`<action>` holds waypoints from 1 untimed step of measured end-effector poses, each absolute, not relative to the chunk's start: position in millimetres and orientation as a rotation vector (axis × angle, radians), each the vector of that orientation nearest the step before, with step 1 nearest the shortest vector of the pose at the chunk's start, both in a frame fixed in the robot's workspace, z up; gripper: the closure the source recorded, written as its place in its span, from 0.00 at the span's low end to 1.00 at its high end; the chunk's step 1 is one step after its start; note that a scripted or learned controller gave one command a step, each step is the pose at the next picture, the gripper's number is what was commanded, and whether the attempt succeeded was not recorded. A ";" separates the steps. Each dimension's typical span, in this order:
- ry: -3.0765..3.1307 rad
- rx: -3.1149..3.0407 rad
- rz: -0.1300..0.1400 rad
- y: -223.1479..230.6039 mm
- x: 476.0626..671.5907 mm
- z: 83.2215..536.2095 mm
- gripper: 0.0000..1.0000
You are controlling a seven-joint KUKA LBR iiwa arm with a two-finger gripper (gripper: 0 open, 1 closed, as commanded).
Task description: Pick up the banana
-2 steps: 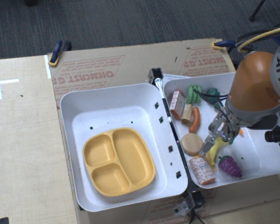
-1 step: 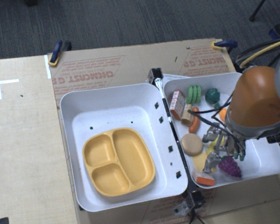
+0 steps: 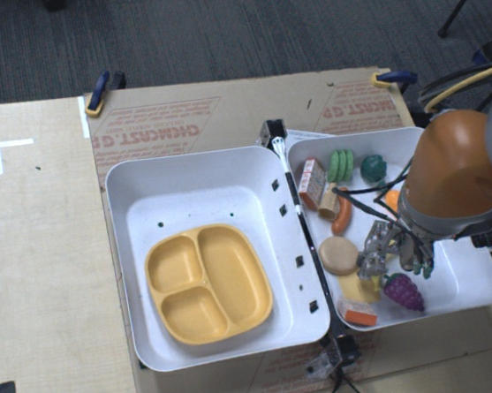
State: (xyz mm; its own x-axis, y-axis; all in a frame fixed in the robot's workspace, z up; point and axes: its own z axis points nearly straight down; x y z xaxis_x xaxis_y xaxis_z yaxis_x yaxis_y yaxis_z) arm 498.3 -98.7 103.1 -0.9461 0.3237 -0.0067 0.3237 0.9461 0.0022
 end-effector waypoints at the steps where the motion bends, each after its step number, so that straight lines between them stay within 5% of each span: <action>1: 3.115 0.378 0.001 16.6 499.6 192.6 1.00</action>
